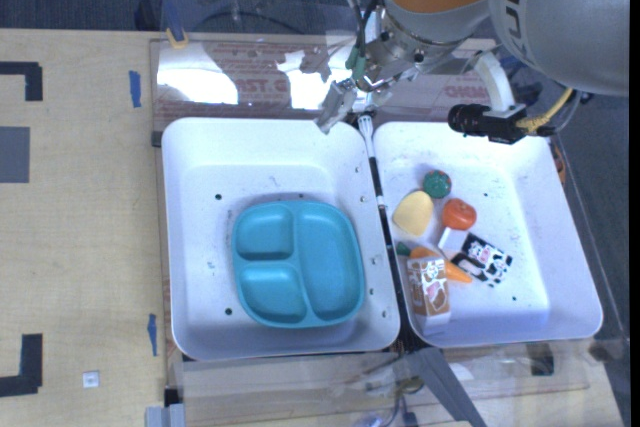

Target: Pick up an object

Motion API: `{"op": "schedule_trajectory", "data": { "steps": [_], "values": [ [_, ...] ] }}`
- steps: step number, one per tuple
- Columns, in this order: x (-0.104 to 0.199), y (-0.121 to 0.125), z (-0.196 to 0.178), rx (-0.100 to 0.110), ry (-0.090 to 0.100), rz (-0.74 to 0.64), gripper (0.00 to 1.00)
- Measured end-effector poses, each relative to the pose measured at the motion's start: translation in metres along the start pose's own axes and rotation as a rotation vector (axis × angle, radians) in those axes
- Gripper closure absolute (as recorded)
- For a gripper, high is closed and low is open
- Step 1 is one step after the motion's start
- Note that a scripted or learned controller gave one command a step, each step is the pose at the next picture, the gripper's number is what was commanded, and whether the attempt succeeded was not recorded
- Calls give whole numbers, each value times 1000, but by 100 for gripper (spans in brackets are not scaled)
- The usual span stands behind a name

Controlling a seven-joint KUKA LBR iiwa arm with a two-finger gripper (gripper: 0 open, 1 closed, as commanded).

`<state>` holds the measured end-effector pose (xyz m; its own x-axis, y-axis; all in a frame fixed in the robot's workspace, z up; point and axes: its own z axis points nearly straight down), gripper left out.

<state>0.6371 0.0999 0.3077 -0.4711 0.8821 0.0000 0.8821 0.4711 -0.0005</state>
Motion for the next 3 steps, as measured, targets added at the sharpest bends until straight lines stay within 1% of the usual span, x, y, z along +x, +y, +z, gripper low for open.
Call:
{"op": "schedule_trajectory", "data": {
  "steps": [1,2,3],
  "values": [
    [-15,-19,9,0,0,25,0],
    [-15,-18,-3,-5,-1,25,100],
    [-34,8,-2,-5,-3,-69,100]
  ]
}}
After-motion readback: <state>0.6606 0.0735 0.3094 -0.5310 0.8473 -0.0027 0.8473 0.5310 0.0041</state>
